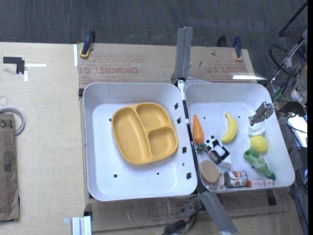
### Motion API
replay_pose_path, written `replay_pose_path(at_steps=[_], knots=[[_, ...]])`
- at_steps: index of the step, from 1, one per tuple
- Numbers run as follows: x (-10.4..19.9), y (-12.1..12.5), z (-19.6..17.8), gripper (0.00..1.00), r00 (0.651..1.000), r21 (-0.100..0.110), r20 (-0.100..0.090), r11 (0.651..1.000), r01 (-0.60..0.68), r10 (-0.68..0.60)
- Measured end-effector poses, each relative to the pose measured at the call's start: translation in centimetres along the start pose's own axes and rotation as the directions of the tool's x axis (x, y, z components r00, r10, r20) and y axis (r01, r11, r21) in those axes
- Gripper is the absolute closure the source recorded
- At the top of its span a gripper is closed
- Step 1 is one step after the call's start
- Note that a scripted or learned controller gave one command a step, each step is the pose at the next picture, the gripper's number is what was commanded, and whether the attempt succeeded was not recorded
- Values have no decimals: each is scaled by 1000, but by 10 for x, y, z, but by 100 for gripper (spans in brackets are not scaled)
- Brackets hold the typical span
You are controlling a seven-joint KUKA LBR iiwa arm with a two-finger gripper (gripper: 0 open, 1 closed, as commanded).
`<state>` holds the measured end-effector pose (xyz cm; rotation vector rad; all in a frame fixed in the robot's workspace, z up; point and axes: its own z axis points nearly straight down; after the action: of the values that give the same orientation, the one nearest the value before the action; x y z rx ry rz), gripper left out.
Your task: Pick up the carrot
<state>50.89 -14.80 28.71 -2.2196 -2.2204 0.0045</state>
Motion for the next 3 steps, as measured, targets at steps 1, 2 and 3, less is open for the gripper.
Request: replay_pose_path(at_steps=[1, 2, 3], knots=[[92, -21, 84, 0, 995, 1, 0, 995, 101, -101], [187, -22, 97, 0, 999, 1, 1, 999, 47, -47], [167, 29, 96, 0, 998, 0, 1, 998, 55, -55]])
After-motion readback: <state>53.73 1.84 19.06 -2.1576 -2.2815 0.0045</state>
